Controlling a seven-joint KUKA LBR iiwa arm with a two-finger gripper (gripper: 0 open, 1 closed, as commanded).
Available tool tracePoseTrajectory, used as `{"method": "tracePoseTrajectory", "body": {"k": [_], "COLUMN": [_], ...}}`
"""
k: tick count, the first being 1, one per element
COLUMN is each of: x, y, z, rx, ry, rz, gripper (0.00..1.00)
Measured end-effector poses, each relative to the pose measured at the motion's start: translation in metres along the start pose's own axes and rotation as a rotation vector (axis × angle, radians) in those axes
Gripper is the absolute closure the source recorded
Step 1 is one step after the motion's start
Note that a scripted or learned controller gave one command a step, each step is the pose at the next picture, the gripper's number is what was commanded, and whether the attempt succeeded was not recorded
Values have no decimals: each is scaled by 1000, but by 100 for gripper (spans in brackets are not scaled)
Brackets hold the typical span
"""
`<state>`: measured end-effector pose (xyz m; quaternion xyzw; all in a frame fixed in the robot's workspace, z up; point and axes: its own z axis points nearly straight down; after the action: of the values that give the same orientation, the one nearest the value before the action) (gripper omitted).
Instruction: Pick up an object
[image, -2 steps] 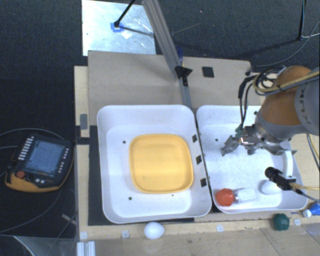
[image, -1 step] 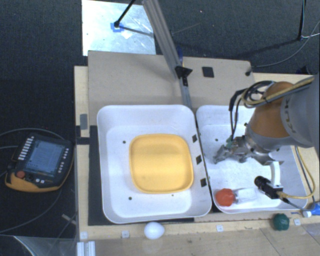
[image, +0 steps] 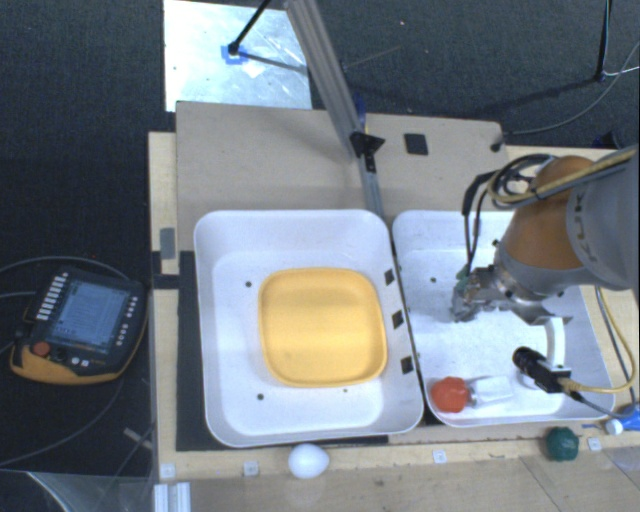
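In the left bin (image: 225, 300) lies a yellow square plate (image: 322, 326). A red round object (image: 449, 394) rests at the near edge of the right bin (image: 430, 240), with a clear whitish piece (image: 492, 389) touching its right side. My gripper (image: 466, 300) is down in the right bin, near the bin's middle-left floor. It stands well apart from the red object, further back in the bin. Nothing shows between its tips.
A white egg-shaped object (image: 308, 460) and a green ball (image: 562, 443) lie on the bench in front of the bins. A teach pendant (image: 75, 325) sits far left. A metal pole (image: 335, 90) slants over the back of the bench.
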<state>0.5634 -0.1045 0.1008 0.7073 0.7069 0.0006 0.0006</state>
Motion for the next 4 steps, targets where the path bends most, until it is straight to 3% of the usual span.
{"method": "tracePoseTrajectory", "body": {"k": [2,3,4], "x": [2,2,54], "y": [1,2,17], "z": [-102,-122,-133], "rx": [-2,0,1], "ry": [0,0,1], "rz": [-1,-1,-3], "gripper": [100,100,100]}}
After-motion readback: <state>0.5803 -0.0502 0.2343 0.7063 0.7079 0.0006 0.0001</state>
